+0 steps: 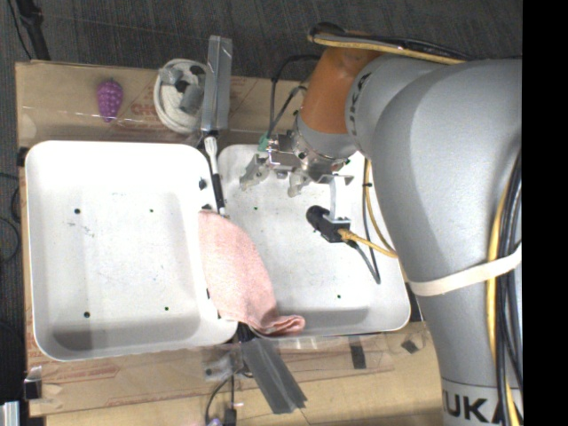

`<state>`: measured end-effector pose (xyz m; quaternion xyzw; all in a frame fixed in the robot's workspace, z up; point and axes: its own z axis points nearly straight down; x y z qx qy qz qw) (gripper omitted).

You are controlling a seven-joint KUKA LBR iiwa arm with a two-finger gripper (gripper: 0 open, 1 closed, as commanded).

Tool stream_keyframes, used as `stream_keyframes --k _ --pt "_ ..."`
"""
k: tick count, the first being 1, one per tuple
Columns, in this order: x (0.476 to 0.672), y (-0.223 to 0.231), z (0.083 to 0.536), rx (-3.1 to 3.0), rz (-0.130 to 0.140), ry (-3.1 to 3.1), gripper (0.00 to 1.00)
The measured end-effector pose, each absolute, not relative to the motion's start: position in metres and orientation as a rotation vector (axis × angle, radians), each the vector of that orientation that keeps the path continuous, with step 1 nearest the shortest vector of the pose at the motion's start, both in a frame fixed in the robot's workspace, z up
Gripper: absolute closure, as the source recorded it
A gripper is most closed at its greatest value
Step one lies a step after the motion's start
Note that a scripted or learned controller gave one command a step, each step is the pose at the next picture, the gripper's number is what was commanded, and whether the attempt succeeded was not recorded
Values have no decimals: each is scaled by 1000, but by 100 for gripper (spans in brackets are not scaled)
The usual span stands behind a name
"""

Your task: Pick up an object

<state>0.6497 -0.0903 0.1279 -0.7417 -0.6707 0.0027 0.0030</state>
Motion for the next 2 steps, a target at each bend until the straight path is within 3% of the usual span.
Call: stream_keyframes --k 1,2 --pt "527 -64 192 -2185 3 -2253 0" --pt "527 -64 192 -2185 4 -2253 0"
